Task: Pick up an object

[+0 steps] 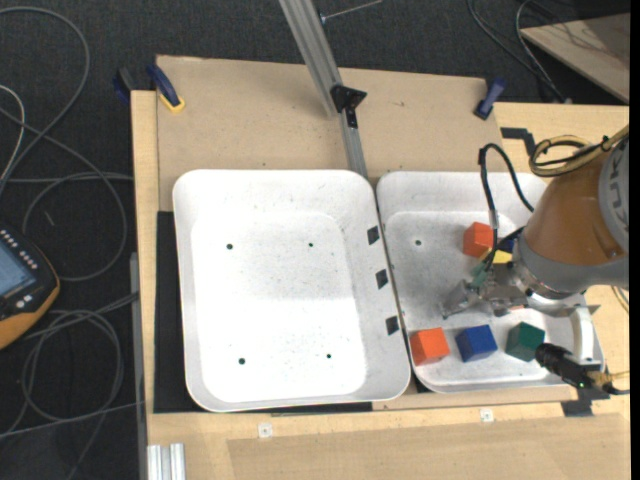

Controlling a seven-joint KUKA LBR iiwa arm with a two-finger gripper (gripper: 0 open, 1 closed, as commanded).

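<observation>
- Far left, a handheld controller [18, 286] is lying on the dark floor among loose grey cables.
- On the bench, the left bin [210, 193] is sitting with its white floor speckled and four dark dots showing.
- A grey metal bar [318, 53] is slanting down from the top to the spot where the two bins meet, and blue clamps [166, 88] are gripping the board's back corners.
- The right bin [410, 193] is sitting right beside the left one, and all the blocks are lying in it.
- Along its near edge, an orange block [431, 345], a blue block [476, 342] and a green block [524, 340] are lining up in a row, close together.
- Farther back, a second orange cube [479, 238] is resting near the arm, with a small yellow-green piece [496, 259] just beneath it.
- The gripper [478, 290] is hanging low over the bin floor, between the back orange cube and the front row; whether its fingers are spread or closed is too hard to tell from this angle.
- On the right, the arm [575, 228] is reaching in, its orange band looming over the bin.
</observation>
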